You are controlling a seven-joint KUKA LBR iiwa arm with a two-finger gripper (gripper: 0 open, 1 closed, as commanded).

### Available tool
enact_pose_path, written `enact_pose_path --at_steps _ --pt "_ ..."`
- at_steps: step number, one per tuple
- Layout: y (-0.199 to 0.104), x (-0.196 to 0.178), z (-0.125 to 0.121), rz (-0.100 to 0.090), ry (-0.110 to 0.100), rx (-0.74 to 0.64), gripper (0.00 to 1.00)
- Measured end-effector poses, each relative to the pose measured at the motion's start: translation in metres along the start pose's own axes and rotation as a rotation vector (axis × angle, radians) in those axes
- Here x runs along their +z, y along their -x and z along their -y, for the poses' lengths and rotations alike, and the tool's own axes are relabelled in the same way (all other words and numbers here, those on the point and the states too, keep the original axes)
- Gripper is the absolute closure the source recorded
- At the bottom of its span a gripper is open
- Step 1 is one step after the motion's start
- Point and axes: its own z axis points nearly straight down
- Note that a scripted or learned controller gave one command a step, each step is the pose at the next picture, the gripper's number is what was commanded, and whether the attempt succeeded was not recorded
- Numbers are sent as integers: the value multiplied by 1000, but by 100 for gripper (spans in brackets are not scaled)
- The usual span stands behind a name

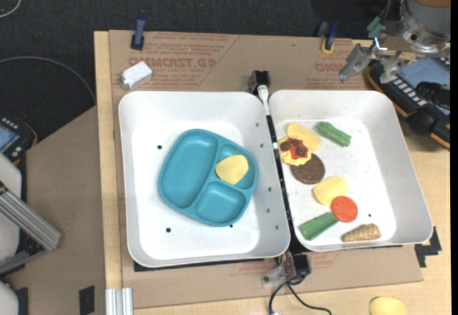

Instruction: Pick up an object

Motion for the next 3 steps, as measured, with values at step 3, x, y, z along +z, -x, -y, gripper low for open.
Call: enact_pose_path --at_steps 3 --pt "29 -104 113 -5 -16 4 0"
